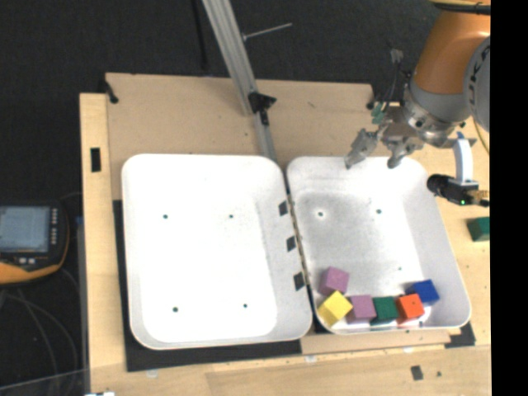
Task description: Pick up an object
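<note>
A wooden bench (206, 114) carries two white bins. The left bin (206, 246) is bare. The right bin (371, 221) has small blocks crowded along its near wall: purple (334, 280), yellow (335, 307), green (385, 308), orange (410, 306), blue (424, 291). They look light, rigid, easy to pinch across flat sides; neighbours and the wall hinder access. The gripper (375, 156) hovers over the far rim, fingers spread, empty.

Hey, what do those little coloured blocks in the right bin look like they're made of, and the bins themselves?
The coloured blocks look like painted wood or solid plastic: flat, matte faces in single colours with crisp edges. The view is too coarse to tell which. The right bin and left bin look like moulded white plastic: smooth, rounded corners, thin raised rims.
</note>
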Available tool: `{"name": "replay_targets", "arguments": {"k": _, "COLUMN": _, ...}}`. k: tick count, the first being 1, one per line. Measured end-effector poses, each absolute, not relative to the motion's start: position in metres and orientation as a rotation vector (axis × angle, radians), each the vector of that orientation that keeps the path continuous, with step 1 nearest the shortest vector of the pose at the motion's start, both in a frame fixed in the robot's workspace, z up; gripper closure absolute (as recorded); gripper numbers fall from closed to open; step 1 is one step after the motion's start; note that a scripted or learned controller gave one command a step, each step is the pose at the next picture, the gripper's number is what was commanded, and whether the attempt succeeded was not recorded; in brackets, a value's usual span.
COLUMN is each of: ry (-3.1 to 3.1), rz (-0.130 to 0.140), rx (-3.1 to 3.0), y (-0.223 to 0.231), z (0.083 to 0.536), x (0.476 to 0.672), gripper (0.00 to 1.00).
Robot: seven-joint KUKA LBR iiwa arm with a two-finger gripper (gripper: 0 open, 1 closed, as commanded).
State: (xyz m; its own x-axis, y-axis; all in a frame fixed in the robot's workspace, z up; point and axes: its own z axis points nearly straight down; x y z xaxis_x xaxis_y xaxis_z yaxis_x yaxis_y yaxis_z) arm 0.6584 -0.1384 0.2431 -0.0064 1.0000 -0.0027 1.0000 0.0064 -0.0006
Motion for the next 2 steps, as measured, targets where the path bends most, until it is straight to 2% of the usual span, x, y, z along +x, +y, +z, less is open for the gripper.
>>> {"name": "replay_targets", "arguments": {"k": 1, "ry": 2.229, "rz": -0.007, "rx": 2.220, "y": -0.103, "z": 0.102, "x": 0.679, "gripper": 0.00}}
{"name": "replay_targets", "arguments": {"k": 2, "ry": 2.220, "rz": -0.005, "rx": 2.225, "y": -0.099, "z": 0.096, "x": 0.644, "gripper": 0.00}}
